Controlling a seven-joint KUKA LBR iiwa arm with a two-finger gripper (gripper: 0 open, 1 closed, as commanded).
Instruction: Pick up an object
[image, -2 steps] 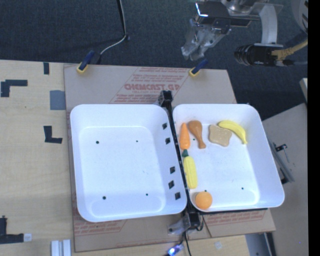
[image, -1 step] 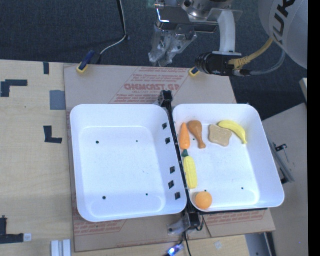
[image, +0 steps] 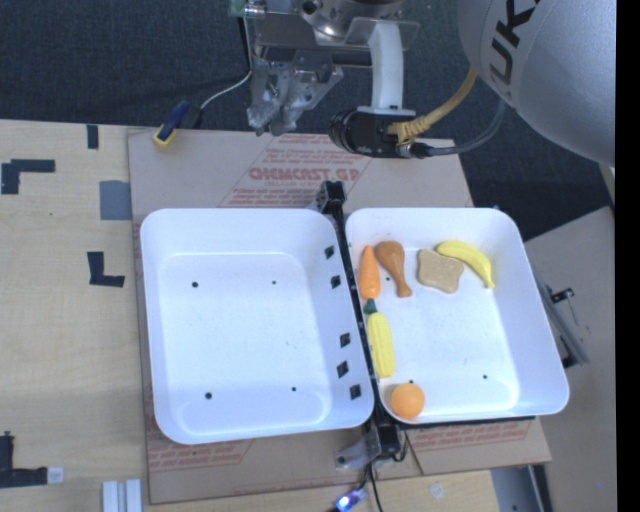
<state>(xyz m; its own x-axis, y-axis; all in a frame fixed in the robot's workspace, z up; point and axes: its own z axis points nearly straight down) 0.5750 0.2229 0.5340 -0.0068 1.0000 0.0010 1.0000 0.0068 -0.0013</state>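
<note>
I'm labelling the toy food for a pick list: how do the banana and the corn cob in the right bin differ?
The banana is curved, smooth and plain yellow; the corn cob is straight, ridged, with a green tip at its upper end. The banana lies slantwise near the bin's far right corner, touching the bread slice; the corn cob lies lengthwise against the divider side, below the carrot. Both are yellow, elongated, and lie flat in the right bin.

Six toy foods lie flat in the right bin (image: 520, 300). A carrot (image: 369, 272), drumstick (image: 393, 266), bread slice (image: 439, 271) and banana (image: 469, 261) sit toward twelve o'clock. A corn cob (image: 380, 343) lies at nine o'clock, an orange (image: 407, 401) at seven.
</note>
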